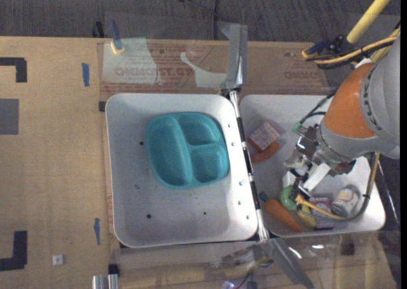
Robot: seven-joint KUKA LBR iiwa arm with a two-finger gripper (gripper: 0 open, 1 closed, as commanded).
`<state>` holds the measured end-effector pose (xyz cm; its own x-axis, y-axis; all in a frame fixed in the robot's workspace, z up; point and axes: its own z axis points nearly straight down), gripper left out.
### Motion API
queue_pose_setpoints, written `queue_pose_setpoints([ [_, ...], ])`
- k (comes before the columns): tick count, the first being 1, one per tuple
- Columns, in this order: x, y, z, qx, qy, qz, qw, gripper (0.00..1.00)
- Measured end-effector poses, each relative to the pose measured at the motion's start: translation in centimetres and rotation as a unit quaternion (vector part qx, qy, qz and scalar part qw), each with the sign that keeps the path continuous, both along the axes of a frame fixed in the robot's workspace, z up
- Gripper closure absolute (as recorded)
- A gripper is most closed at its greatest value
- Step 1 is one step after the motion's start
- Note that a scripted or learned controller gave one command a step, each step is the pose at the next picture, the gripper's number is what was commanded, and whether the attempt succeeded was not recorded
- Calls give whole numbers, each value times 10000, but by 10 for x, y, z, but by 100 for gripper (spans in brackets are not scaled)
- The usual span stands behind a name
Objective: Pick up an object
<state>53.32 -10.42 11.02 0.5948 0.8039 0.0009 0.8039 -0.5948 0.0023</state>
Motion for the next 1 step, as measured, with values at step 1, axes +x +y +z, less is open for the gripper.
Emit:
queue_pose_setpoints([
  [1, 31, 51, 148, 3, 28, -1225, 9925, 100],
])
